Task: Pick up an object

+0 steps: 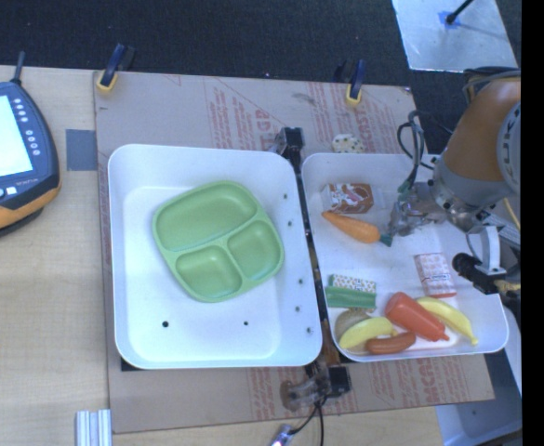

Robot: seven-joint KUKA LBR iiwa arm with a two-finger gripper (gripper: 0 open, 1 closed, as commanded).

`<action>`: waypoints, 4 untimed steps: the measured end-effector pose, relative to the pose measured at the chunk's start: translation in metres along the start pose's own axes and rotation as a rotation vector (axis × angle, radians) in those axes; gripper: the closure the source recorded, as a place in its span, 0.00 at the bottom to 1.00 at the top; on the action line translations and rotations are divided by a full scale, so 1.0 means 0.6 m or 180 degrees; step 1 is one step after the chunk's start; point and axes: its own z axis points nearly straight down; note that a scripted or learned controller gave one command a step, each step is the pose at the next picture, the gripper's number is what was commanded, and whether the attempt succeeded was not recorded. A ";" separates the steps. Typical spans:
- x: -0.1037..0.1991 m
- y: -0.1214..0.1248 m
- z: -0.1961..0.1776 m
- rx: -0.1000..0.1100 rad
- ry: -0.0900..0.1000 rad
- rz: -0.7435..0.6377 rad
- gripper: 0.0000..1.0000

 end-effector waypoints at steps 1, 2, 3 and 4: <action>0.012 -0.056 -0.030 0.0000 0.0001 -0.0001 1.00; 0.132 0.091 -0.067 -0.0011 0.0007 -0.0001 1.00; 0.095 0.090 -0.123 -0.0010 0.0004 0.0006 1.00; 0.130 0.067 -0.206 -0.0012 0.0005 0.0001 1.00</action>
